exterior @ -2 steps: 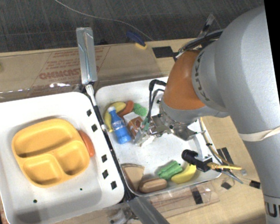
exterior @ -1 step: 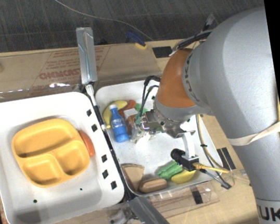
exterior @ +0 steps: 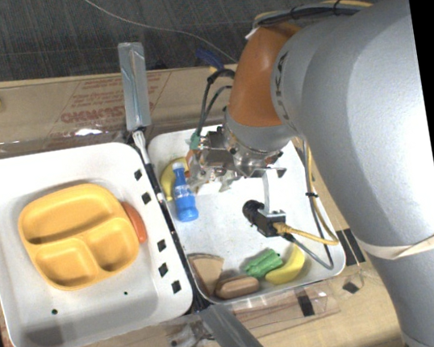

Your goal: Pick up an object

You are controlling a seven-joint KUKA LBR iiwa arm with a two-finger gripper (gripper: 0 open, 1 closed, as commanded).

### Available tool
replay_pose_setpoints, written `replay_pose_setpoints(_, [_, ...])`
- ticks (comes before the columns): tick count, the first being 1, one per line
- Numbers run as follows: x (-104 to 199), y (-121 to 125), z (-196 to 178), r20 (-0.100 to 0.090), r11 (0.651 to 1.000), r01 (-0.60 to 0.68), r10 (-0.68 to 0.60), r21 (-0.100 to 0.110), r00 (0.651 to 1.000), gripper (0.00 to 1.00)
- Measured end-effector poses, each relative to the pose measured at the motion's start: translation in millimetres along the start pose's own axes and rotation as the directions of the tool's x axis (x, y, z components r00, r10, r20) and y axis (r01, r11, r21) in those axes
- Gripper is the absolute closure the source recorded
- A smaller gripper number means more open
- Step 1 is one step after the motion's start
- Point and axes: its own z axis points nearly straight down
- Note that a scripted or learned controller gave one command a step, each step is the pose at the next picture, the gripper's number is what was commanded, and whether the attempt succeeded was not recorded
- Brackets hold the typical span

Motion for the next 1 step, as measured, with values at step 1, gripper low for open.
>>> replay_pose_setpoints(1, [25.5, 3.1, -33.5, 0.002, 0.996, -0.092, 0.092, 0.005, 0.996, 1.00])
